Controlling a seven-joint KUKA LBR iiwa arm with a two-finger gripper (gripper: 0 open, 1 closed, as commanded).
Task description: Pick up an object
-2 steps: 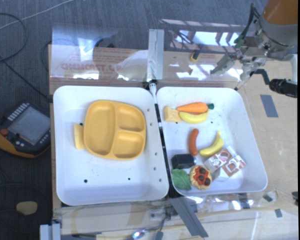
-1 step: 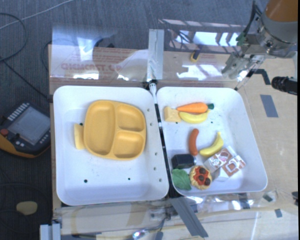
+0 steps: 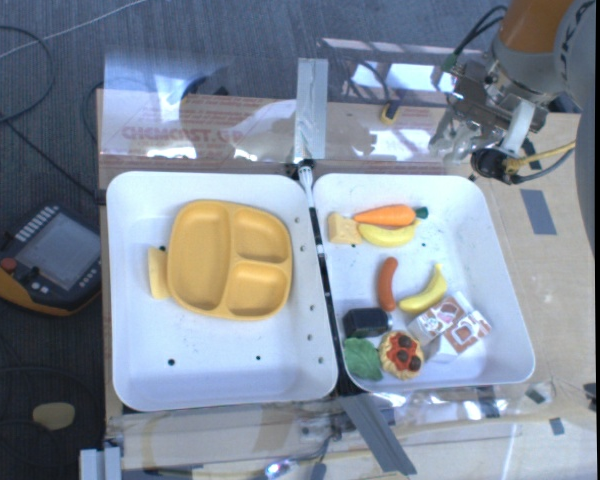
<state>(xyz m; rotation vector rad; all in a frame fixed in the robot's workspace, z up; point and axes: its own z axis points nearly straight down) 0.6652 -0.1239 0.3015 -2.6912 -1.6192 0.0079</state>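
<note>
The right bin (image 3: 500, 268) holds several toy foods. An orange carrot (image 3: 385, 215) lies at the back, above a yellow banana (image 3: 388, 235) and beside a pale cheese wedge (image 3: 342, 229). A red sausage (image 3: 387, 283) and a second banana (image 3: 426, 293) lie mid-bin. Toward the front are a black block (image 3: 365, 321), a green leaf (image 3: 361, 356), a small pizza (image 3: 401, 354) and a red-and-white packet (image 3: 453, 326). My gripper (image 3: 467, 133) hangs above the bench behind the right bin's back rim, apart from every object, with nothing visibly in it.
The left bin (image 3: 130, 348) holds a yellow divided plate (image 3: 230, 258). Clear plastic sheeting (image 3: 220, 128) and a metal divider post (image 3: 311, 108) stand behind the bins. A handheld pendant (image 3: 50, 258) lies on the floor at the left.
</note>
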